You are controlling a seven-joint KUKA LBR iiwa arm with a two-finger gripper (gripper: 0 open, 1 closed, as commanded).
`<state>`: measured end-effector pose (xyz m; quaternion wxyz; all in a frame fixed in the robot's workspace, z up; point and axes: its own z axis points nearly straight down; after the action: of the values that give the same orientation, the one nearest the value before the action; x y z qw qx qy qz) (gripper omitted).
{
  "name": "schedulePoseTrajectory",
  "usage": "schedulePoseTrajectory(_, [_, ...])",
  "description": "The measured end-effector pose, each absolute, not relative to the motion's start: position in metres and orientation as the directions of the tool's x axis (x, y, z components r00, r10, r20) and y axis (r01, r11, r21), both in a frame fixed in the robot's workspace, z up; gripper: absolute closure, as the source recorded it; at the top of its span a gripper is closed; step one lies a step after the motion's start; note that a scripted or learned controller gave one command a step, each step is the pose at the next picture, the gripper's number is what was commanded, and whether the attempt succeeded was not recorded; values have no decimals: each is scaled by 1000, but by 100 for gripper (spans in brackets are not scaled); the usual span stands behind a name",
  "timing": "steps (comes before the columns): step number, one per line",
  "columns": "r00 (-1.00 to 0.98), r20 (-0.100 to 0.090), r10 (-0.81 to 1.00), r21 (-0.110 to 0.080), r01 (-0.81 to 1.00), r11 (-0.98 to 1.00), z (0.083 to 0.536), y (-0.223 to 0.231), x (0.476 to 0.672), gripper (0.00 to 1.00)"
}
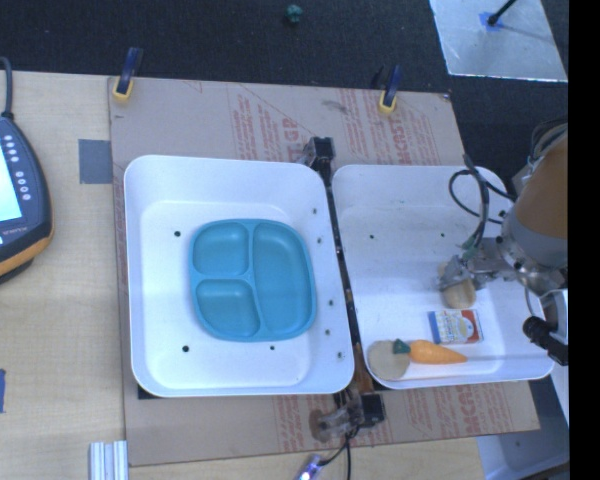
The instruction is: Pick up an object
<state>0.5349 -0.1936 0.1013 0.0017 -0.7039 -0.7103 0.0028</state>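
camera view, for you at the controls: the gripper [467, 273] sat low in the right bin [400, 198], with the arm [540, 208] reaching in across that bin's far wall. a small tan lump [460, 293] lay right under the jaw tips, touching or very nearly so, which looked like the reason for the low pose. you could not have told from this slant whether the jaws were open, shut or pinching the lump, since the wrist hardware and cables hid the gap. just past the tips toward the near wall lay a small printed packet [454, 326], and beyond that a toy carrot [435, 352] beside a pale round disc [386, 359]. well off to the jaws' far side, the left bin [160, 268] held a blue divided plate [252, 279], flat and untouched.
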Motion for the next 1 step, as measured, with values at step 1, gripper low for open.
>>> schedulePoseTrajectory(1, [-8,0,1000,-5,1000,8,92,-123,556,100])
